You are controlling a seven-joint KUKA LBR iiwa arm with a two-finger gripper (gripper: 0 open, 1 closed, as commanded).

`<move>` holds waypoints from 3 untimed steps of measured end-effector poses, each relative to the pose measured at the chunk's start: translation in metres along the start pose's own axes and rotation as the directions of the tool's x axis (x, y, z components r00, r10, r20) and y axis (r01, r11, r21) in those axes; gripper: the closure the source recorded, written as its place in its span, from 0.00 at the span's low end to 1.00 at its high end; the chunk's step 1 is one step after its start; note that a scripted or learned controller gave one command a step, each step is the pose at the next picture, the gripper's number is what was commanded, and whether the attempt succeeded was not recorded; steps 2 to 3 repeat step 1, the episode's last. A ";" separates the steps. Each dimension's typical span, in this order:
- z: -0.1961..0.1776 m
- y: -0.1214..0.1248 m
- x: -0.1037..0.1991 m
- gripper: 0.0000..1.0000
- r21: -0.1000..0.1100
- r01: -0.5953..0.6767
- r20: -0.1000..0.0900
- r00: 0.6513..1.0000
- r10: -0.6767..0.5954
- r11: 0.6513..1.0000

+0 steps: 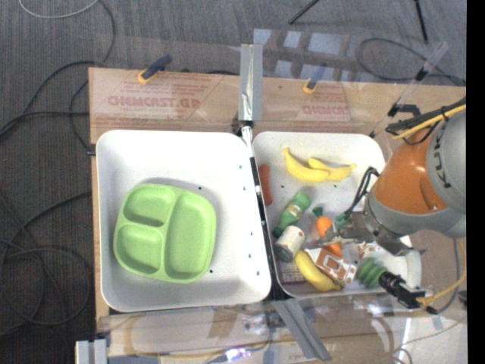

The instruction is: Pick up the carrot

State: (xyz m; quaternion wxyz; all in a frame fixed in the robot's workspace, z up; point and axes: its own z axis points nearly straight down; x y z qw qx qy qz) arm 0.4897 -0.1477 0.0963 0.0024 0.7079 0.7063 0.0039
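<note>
The carrot (323, 226) is a small orange piece with a green top, lying in the middle of the right bin (364, 144). My gripper (343, 229) hangs low over that bin, just right of the carrot and close against it. The grey wrist and orange band (405, 184) rise behind it toward the right. Whether anything is held is hidden by the wrist.
Around the carrot lie two bananas (314, 167), a green bottle (292, 209), a white can (289, 242), another banana (314, 271), an orange-and-white box (334, 261) and a green piece (369, 271). A reddish stick (264, 183) lies along the bin's left wall. A green divided plate (165, 232) sits in the left bin (151, 146).
</note>
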 end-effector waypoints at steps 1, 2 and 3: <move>-0.111 0.025 0.124 1.00 0.017 0.119 0.001 0.993 -0.119 0.993; -0.111 0.025 0.124 1.00 0.017 0.119 0.001 0.993 -0.119 0.993; -0.111 0.025 0.124 1.00 0.017 0.119 0.001 0.993 -0.119 0.993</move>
